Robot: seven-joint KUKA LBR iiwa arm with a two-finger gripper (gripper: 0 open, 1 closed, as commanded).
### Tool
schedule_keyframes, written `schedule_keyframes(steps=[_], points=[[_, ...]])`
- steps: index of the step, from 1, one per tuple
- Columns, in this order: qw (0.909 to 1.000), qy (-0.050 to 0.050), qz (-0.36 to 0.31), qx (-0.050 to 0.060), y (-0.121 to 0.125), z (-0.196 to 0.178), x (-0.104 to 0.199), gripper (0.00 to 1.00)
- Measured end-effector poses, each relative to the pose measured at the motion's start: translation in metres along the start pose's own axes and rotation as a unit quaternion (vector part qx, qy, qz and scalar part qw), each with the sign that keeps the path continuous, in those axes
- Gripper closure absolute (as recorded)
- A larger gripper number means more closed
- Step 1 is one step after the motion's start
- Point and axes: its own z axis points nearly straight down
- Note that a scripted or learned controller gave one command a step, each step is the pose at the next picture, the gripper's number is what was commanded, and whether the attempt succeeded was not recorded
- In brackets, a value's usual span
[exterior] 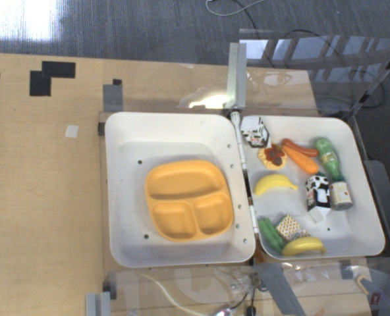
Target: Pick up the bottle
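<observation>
Left bin (119, 176) holds one orange divided tray (188, 199), three compartments, sitting near centre. Right bin (353, 137) holds the loose items. The green bottle (328, 158) lies against the far right wall, just beside the orange carrot (302, 157). Below it stands a black-and-white cow-pattern carton (318, 192), touching a small can (341, 195). One banana (275, 184) mid-bin, a second banana (304, 245) at the near edge beside a green cucumber (270, 232). A small milk carton (254, 132) sits at the far left corner. Gripper state: cannot tell.
</observation>
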Motion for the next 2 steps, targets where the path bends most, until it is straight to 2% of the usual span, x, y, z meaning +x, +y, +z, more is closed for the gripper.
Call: schedule_keyframes(steps=[1, 2], points=[[1.0000, -0.001, 0.002, 0.000, 0.000, -0.017, 0.000, 0.00], [1.0000, -0.001, 0.003, 0.000, 0.000, 0.011, 0.000, 0.00]])
